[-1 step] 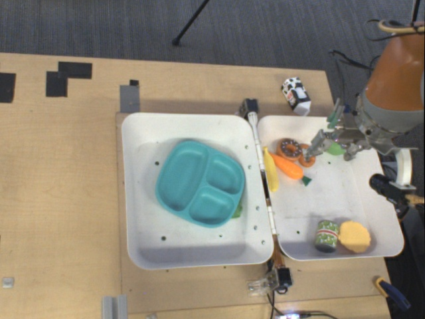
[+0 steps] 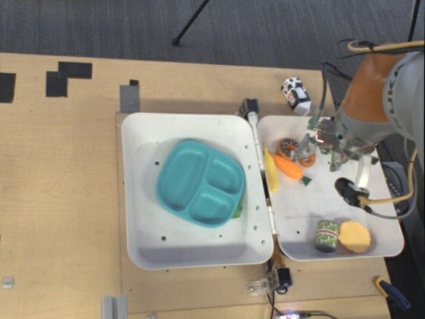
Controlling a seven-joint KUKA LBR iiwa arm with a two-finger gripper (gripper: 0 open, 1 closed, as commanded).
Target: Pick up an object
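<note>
The carrot (image 2: pixel 289 167) is lying near the left wall of the right bin (image 2: pixel 372 252), orange with a small green tip pointing toward the bin's middle, and it is looking like the likeliest thing for the arm to be going after, though the task is naming no particular object. The gripper (image 2: pixel 311 146) is hanging over the far part of that bin, just beyond the carrot and close to a small round brown-and-orange thing (image 2: pixel 288 145) that is too small to identify; whether the gripper is open or closed cannot be told from this angle. Nothing is showing as lifted or held, so the pick is judged to be not yet made: the arm is seeming to be at the approach stage, with closing on an object and raising it clear of the bin floor left to do. A yellow strip-like thing (image 2: pixel 270 171) is lying along the left wall just beside the carrot. At the near edge of the same bin a small green can (image 2: pixel 327 235) and a yellow lump (image 2: pixel 354 237) are sitting touching. The left bin (image 2: pixel 136 178) is holding a teal divided plate (image 2: pixel 201 182) in its middle. A small black-and-white toy (image 2: pixel 295 93) is resting on the bench beyond the right bin's far edge.
</note>
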